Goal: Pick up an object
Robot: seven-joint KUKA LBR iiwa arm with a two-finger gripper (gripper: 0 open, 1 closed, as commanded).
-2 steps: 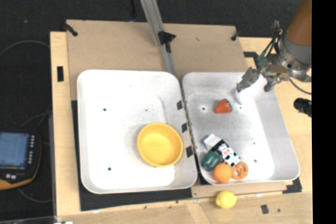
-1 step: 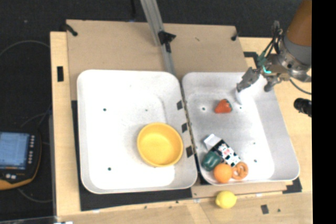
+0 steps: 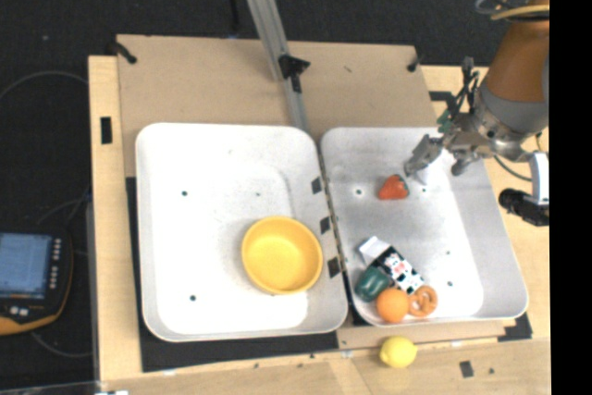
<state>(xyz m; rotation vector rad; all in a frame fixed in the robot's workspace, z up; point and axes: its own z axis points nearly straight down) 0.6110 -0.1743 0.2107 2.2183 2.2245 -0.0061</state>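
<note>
- lemon [image 3: 398, 351] sits outside the bins on the bench front edge, just below the right bin [image 3: 481, 227]
- right bin's near rim is crowded: orange [image 3: 392, 306], green cup [image 3: 374, 282], patterned box [image 3: 400, 269] and a donut-ish thing [image 3: 424, 300], all touching
- yellow bowl [image 3: 281, 253] in the left bin [image 3: 203, 180], near the divider, w/ lots of bare floor around it
- red strawberry-ish piece [image 3: 393, 189] alone mid right bin, plenty of room
- gripper [image 3: 440, 160] just up-right of it, fingers spread, nothing btwn them

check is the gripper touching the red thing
Apart. The camera view shows bare white bin floor between the gripper and the red thing, which lies alone in the right bin.
</note>
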